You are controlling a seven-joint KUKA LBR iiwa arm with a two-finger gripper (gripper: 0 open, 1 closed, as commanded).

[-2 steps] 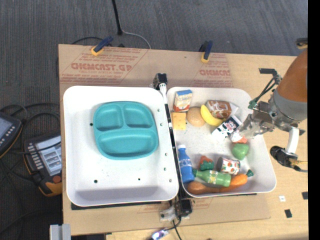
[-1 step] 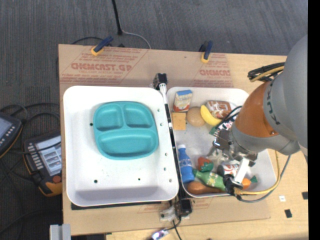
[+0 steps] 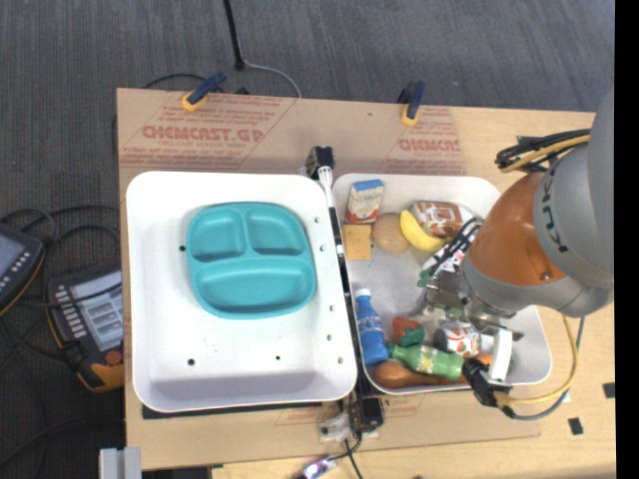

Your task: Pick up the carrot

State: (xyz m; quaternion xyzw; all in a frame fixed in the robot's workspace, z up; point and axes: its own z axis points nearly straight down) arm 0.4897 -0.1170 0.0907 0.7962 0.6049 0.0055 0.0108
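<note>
Cardboard-topped bench holds two white bins; left bin (image 3: pixel 160 367) has a teal divided plate (image 3: pixel 250 259), right bin (image 3: pixel 534 367) is crowded with toy food. Carrot (image 3: pixel 436 363) lies at the right bin's near edge, just right of a blue bottle (image 3: pixel 368 329), touching a green bottle (image 3: pixel 424 357). Gripper (image 3: pixel 451 319) hangs low over the right bin just above the carrot, grip state can't tell

Grey carpet floor (image 3: pixel 419 28); black cable (image 3: pixel 232 28) crossing it; brown bench board (image 3: pixel 220 133).
</note>
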